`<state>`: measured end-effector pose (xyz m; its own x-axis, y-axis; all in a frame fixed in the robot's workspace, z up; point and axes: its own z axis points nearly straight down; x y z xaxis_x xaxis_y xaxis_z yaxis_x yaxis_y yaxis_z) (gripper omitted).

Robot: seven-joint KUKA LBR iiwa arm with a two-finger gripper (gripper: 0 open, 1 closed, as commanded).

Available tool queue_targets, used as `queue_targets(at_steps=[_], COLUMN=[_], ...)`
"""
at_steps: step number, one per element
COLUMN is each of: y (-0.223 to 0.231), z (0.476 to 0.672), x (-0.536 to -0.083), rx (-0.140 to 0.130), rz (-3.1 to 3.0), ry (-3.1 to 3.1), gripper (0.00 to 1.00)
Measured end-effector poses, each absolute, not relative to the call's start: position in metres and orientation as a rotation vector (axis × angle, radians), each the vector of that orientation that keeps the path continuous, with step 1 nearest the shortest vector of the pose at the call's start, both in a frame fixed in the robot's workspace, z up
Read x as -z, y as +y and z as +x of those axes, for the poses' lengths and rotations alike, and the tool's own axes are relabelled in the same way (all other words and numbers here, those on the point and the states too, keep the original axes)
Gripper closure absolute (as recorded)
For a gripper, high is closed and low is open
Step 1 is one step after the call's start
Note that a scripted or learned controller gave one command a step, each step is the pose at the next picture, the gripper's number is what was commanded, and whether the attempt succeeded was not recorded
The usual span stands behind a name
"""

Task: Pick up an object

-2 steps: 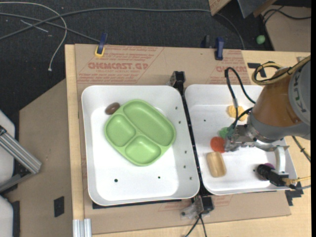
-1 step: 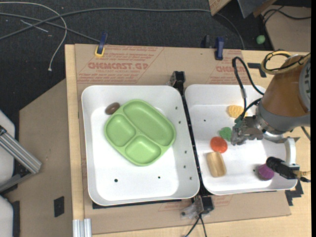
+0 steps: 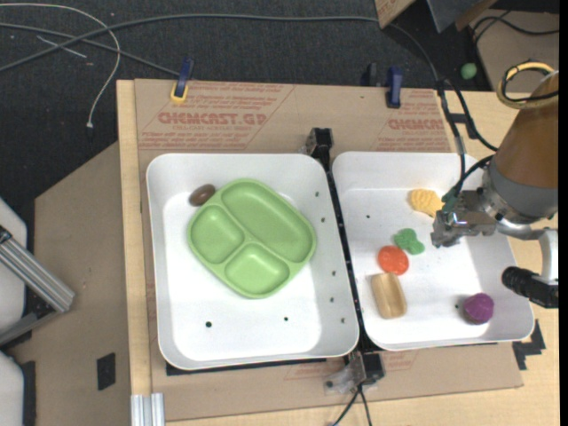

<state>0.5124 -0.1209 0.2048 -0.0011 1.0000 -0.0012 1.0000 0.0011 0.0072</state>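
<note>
Camera view: the dark two-finger gripper point(image 3: 446, 234) hangs over the right white bin point(image 3: 373, 177), just beside a small green toy point(image 3: 408, 240); whether it is closed or released I cannot tell. Nearby lie a yellow corn-like piece point(image 3: 426, 201), an orange-red round fruit point(image 3: 393, 260), a tan bread-like block point(image 3: 388, 295) and a purple ball point(image 3: 478, 307). The left white bin point(image 3: 169, 238) holds a light green three-compartment plastic tray point(image 3: 252, 236) and, touching its edge, what may be a brown nut point(image 3: 202, 195).

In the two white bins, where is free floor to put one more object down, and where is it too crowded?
Left bin: bare floor along its near edge, below the green tray. Right bin: bare far-left corner, above the green piece. Crowded: the cluster of yellow piece, orange ball, tan block beside the gripper.
</note>
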Motion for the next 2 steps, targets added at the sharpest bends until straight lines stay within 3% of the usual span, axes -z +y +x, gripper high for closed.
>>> queue_targets(at_steps=[1,2], y=[-0.121,-0.064], z=[0.514,0.525], x=[-0.226,-0.235], rx=[-0.004,-0.004], rz=[2.218,2.214], ry=[2.220,2.227], gripper=[1.00,1.00])
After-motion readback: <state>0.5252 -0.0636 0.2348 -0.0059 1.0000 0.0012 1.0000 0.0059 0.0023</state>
